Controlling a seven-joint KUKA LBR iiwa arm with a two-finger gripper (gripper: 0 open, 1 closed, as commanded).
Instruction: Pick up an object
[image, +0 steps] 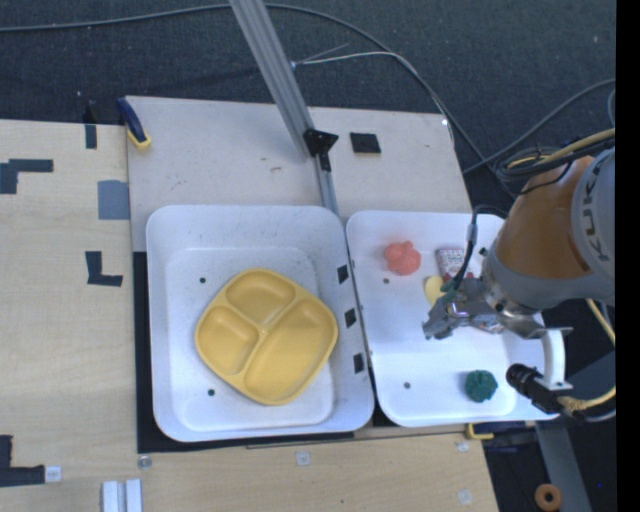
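Camera view looks down on a pale wooden bench (60, 300) with dark tape marks, its grain faint and matte. At its centre lie two shallow white bins of smooth plastic with rounded corners. The left bin (180, 240) is the wider one and carries a yellow plate (266, 335), a glossy moulded dish with rounded corners, split into three compartments and turned at an angle. The right bin (400, 385) sits touching it at 3 o'clock.

From 3 o'clock the arm (555, 240) reaches over the right bin, a broad rounded orange band with grey shell above; part of the black lettering "KU" reads on the grey casing. Its gripper (443, 322) is a dark metallic cluster low over the middle of the right bin; I cannot tell how its jaws stand, nor whether anything is caught there.

A soft, lumpy pink-red object (402, 258) lies at 11 o'clock in the right bin. A knobbly green object (481, 385) lies at 5 o'clock. A small yellow piece (432, 289) sits just beside the gripper, at its 12 o'clock.
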